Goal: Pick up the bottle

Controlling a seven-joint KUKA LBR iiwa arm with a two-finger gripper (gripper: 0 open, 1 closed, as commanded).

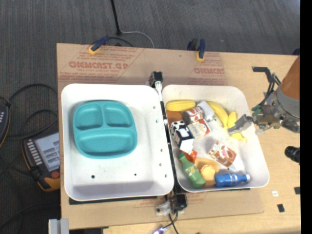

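A: Start on the left. What sits there?

B: The left bin [68,145] holds a teal divided plate [104,128], alone. A black clip [156,78] stands at the seam between the two bins on the worktop [234,65].

A: And the arm?

B: It reaches in from the right, its orange band [294,82] above the wrist, with the end effector [242,125] hanging over the right bin's [258,165] right rim, level with the yellow pieces there.

A: What crowds that bin?

B: A yellow banana-like piece [180,105] at the far side, a red and white can [194,115], a black and white cube [179,129], a red and white packet [223,153], and a green bottle [191,170] lying along the left wall.

A: And the bottle we want?

B: The blue bottle [231,179] lies on its side in the near right corner, just beside an orange piece [208,171], well apart from the end effector.

A: Spread or pressed together?

B: I cannot tell; nothing is seen between its fingers.
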